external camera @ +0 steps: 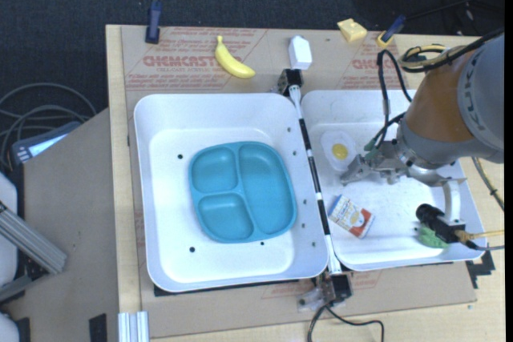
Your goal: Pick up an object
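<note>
**Reaching for the egg at the gripper's tip**

Reaching in from the right of the view, the gripper (pixel 353 170) sits low in the right bin (pixel 385 102), its tip pointing toward the wall shared by the two bins. At this slant I cannot tell whether it is open or closed, and nothing can be seen held in it.

The nearest thing is the egg (pixel 338 148). It lies just beside the tip, a little ahead of it and off toward the bin's far wall, and whether the two touch is unclear. It is a flat white disc with a yellow yolk, round, so it has no long axis to line up with. It looks thin and low, which I judge makes it awkward to pinch from above.

The box (pixel 351 217) is next, near the gripper on the opposite side, toward the bin's near wall. It is small, white with orange and blue print, and lies skewed to the bin walls.

Well apart, past the shared wall, a blue tray (pixel 240 192) fills the middle of the left bin (pixel 160 132). Farthest off, a banana (pixel 232 62) lies on the bench outside the bins.
</note>
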Available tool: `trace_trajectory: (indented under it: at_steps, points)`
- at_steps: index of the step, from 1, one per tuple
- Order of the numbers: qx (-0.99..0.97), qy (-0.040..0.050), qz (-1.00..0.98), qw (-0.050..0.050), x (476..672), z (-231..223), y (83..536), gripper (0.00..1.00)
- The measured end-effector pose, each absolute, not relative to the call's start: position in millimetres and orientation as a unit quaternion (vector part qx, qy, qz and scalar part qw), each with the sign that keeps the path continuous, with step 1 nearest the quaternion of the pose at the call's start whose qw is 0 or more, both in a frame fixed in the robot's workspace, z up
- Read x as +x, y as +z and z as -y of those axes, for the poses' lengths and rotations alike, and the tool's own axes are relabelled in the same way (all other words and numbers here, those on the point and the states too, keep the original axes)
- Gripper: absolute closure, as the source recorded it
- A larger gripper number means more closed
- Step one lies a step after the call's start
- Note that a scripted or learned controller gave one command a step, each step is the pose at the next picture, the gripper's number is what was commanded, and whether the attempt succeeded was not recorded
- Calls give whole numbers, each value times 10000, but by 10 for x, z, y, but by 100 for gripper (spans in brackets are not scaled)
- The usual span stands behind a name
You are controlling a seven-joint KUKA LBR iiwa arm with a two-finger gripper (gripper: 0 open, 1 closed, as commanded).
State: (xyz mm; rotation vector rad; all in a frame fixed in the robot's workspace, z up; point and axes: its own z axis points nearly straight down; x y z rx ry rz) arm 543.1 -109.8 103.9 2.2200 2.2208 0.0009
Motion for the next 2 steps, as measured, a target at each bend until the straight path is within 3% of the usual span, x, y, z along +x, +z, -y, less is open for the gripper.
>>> trace_trajectory:
  at_steps: [1, 2]
  points:
    - [7071, 1, -7071, 12, 5734, 1510, 1042, 0]
    - [7070, -3, -7072, -6, 5186, 1004, 840, 0]
